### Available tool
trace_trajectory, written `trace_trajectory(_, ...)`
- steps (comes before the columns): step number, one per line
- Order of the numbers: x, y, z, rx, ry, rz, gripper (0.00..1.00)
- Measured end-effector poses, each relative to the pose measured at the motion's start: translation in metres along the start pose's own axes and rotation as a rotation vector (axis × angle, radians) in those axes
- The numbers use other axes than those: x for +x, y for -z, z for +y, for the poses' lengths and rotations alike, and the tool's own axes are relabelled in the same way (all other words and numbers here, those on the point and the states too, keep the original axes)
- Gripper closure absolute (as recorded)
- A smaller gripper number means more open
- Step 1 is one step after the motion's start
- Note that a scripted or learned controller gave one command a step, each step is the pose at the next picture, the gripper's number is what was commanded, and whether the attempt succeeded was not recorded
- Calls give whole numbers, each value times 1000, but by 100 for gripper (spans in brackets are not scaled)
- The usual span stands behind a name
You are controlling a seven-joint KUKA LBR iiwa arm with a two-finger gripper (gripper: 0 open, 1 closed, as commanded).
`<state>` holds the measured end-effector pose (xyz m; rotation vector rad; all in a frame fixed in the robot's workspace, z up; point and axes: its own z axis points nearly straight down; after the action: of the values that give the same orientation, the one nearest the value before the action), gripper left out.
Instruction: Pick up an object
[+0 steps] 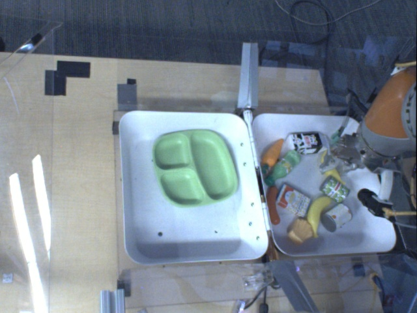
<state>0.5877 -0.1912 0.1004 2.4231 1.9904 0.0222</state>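
two white bins side by side on wooden bench [65, 175]. left bin [140, 240]: green divided plate [194, 166], three compartments, lying flat. right bin [374, 240]: orange carrot-like piece [272, 152] near divider; green bottle [284, 165] just beside it; black-and-white carton [305, 141] toward far wall; small white-and-red carton [292, 201]; banana [317, 213] touching tan block [300, 230]; green-labelled can [335, 189]; grey can [337, 216]. gripper [344, 154] low over right side of right bin, just above green-labelled can. nothing seen between fingers. jaw state: cannot tell, metalwork too cluttered. orange band of arm [391, 113] at right edge.
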Motion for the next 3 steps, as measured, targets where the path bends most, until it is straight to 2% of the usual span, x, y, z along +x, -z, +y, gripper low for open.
trace_trajectory(1, 80, 24, 2, 8, -201, -7, 100)
trace_trajectory(2, 20, -11, 8, 1, -233, -9, 100)
trace_trajectory(3, 67, 96, 33, 6, -241, -8, 100)
